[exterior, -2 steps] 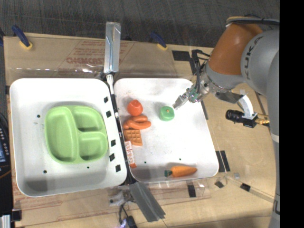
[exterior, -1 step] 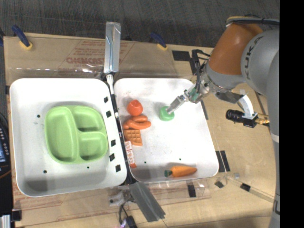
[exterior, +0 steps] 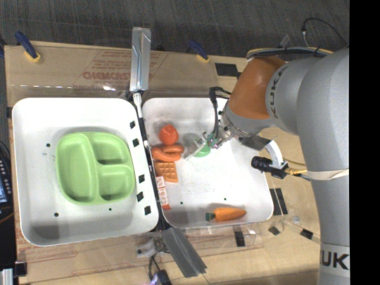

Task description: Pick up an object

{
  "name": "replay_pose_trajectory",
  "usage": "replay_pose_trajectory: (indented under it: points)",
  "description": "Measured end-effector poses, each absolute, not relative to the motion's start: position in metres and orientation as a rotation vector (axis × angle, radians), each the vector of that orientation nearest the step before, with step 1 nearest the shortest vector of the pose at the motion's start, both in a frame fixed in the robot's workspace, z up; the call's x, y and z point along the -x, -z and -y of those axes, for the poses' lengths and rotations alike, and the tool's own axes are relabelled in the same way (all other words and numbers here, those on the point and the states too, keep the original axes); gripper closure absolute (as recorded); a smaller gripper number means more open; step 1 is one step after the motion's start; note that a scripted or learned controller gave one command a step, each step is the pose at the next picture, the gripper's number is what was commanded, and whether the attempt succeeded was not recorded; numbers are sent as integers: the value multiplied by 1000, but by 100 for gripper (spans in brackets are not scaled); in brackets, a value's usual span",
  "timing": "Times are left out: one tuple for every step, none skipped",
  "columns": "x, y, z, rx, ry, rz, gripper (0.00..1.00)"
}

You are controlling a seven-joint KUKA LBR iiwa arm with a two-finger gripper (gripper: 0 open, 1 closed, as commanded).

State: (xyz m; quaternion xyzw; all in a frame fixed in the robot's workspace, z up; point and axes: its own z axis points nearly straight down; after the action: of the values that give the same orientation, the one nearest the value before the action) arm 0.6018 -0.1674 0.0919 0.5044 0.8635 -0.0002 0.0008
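Two white bins sit side by side on the bench. The left bin point(exterior: 24, 159) holds a green tray point(exterior: 95, 167) with three compartments. The right bin point(exterior: 249, 177) holds the small things: a red tomato point(exterior: 168, 133), an orange sausage point(exterior: 168, 153) just below it and touching or nearly so, an orange waffle point(exterior: 167, 172) under that near the bin's left wall, and a carrot point(exterior: 228, 214) lying flat near the front edge, well apart from the rest.

Much is hidden or hard to read. The arm point(exterior: 309, 111) covers the right bin's far right corner and part of its right wall, and it is cut off at the lower right of the view. The gripper point(exterior: 209, 141) points left into the bin, low over the floor. Its tips are small, shiny and blurred against the white, so whether it is released or clenched cannot be told. A green disc point(exterior: 202, 152) shows partly under the tips; its upper part is covered by the gripper, and its exact shape is unclear. Whether the tips touch it cannot be told either.

The green disc lies right at the gripper's tips. The tomato and sausage lie near, to the gripper's left in the view. The waffle is a little farther, and the carrot farthest.
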Motion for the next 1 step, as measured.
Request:
replay_pose_trajectory:
  points:
    - [-610, -93, 186, -1841, 1, -2543, 0]
